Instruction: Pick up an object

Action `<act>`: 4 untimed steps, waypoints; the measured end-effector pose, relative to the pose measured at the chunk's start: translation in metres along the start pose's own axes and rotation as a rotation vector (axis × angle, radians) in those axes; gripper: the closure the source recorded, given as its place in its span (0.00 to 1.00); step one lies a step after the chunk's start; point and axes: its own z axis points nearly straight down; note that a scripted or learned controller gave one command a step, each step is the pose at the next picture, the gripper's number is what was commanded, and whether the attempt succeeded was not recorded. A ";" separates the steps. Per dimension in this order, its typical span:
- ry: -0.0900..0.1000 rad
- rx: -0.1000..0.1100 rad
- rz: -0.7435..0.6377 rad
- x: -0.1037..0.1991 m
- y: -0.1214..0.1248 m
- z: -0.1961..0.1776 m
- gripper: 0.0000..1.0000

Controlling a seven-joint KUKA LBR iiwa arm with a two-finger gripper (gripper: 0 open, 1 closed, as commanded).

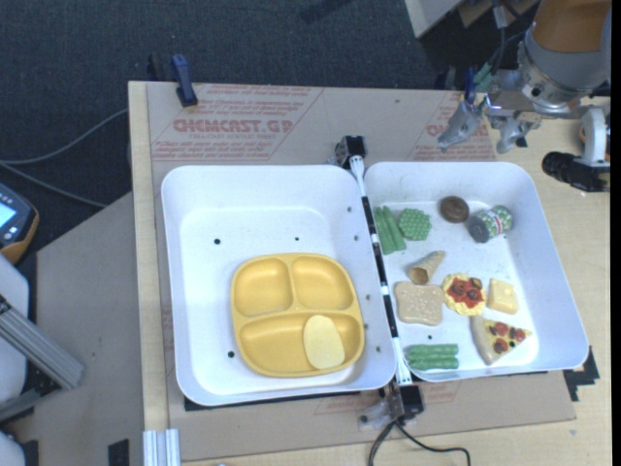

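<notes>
Hand hangs empty, fingers spread, just beyond the right bin's far rim. My nearest pick, the can, lies on its side inside that bin beside a brown cookie. I judge it may roll from my fingers.

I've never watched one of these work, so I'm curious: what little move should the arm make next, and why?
Probably come down and toward the small can. The gripper hangs beyond the far rim of the right bin, holding nothing, and the can and the brown piece lie nearest it.
</notes>
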 end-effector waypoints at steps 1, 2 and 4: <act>0.002 0.016 0.005 -0.036 -0.022 0.149 0.00; -0.003 -0.002 0.003 -0.083 0.004 0.190 0.00; 0.001 -0.001 -0.006 -0.013 0.006 0.186 1.00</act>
